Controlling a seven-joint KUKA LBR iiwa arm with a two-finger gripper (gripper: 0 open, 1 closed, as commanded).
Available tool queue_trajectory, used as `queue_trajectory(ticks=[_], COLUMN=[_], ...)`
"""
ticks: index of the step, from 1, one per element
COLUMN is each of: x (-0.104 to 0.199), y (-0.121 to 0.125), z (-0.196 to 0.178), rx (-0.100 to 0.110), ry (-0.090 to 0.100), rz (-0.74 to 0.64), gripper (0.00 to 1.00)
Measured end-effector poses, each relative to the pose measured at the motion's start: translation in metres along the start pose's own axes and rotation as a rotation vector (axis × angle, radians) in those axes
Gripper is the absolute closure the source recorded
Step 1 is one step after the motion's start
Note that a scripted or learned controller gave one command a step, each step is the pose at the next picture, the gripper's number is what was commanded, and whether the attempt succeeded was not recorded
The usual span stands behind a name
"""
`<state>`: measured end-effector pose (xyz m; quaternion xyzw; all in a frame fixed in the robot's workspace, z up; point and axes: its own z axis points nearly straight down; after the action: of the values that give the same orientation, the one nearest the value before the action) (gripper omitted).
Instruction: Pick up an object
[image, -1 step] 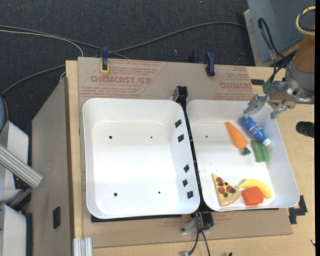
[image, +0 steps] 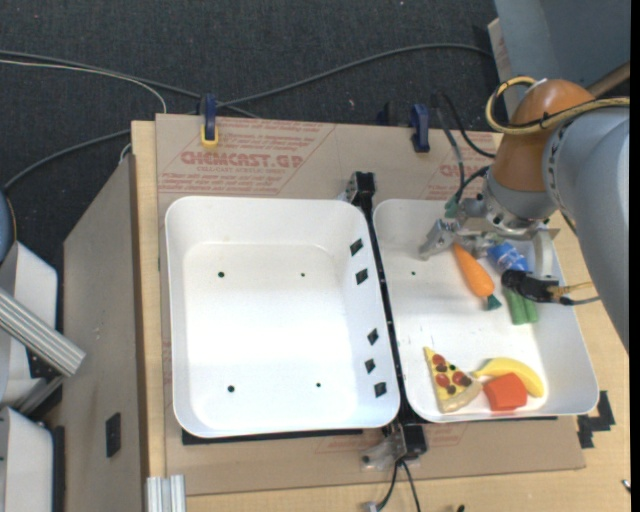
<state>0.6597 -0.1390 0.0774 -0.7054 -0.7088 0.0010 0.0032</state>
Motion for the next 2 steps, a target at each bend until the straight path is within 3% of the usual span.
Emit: queue_trajectory(ticks=[1, 2], x=[0.01, -0.025], y=[-0.016, 0.001], z=[-0.008, -0.009], rx=[-0.002, -0.009], ry=[-0.001, -0.003], rz=[0.004, 0.006], gripper=[0.0, 0.0])
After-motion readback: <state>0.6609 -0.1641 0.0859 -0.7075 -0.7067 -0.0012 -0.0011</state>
